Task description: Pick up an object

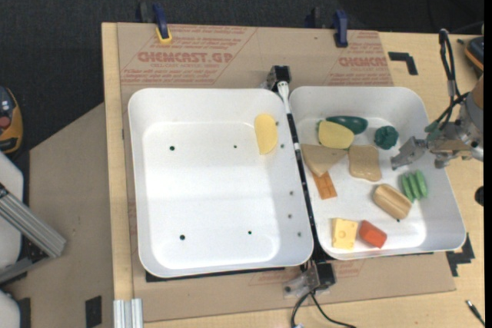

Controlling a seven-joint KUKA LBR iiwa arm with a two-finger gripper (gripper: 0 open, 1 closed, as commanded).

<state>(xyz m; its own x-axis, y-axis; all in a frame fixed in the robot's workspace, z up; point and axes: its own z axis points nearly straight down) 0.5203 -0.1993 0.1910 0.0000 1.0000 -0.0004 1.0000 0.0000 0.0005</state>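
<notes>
My gripper (421, 145) hangs over the right side of the right bin (442, 230), with nothing visibly in it. Just left of it lies a teal round piece (386, 137), and below it a green ribbed piece (414, 185). Further left in this bin are a yellow round piece (336, 135) against a dark green one (352, 121), a tan wedge (320, 158), a tan slice (365, 163) and a small orange strip (326, 186). Toward the front lie a bread loaf (392, 201), a yellow cheese block (345, 233) and a red piece (373, 234).
The left bin (154, 242) holds one pale yellow piece (266, 134) near its right wall. Both bins sit on a cardboard sheet (192, 50) held by blue clamps (161, 21) at the back. Cables run along the right edge of the bench.
</notes>
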